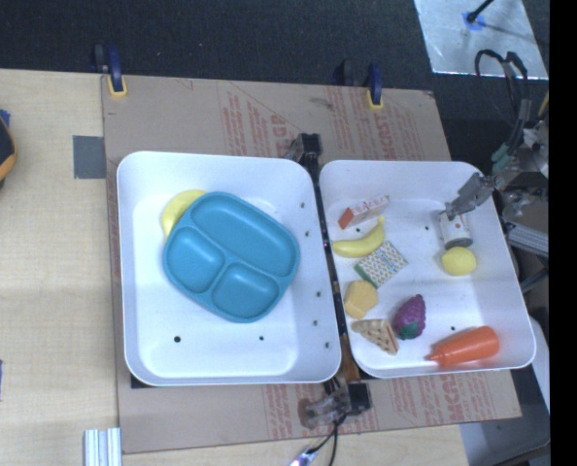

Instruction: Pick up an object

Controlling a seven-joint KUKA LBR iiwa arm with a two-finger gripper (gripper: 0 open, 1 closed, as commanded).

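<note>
Right bin [522, 294], lower right of frame, contents listed from the near edge back: one orange carrot [464, 347], tapered, lying near the bottom rim with its long axis roughly left to right and slightly tilted, blunt end toward the right. One purple, knobbly piece [411, 316] just up and left of it. One tan wedge [376, 334] beside that, point down-right. One yellow-orange block [360, 298] above the wedge. One patterned green-and-white square [384, 261]. One yellow ball [458, 261] toward the right wall. One banana [358, 242], curved, long axis near horizontal, ends turned upward. One small cylinder [454, 229], upright axis in frame. One red-and-white strip [363, 210], farthest back. Gripper [466, 198] stood over the bin's upper right corner, just above the cylinder; whether it gripped anything could not be told. Left bin [138, 289]: one blue divided plate [231, 256], resting partly over a yellow item [179, 208].
</note>
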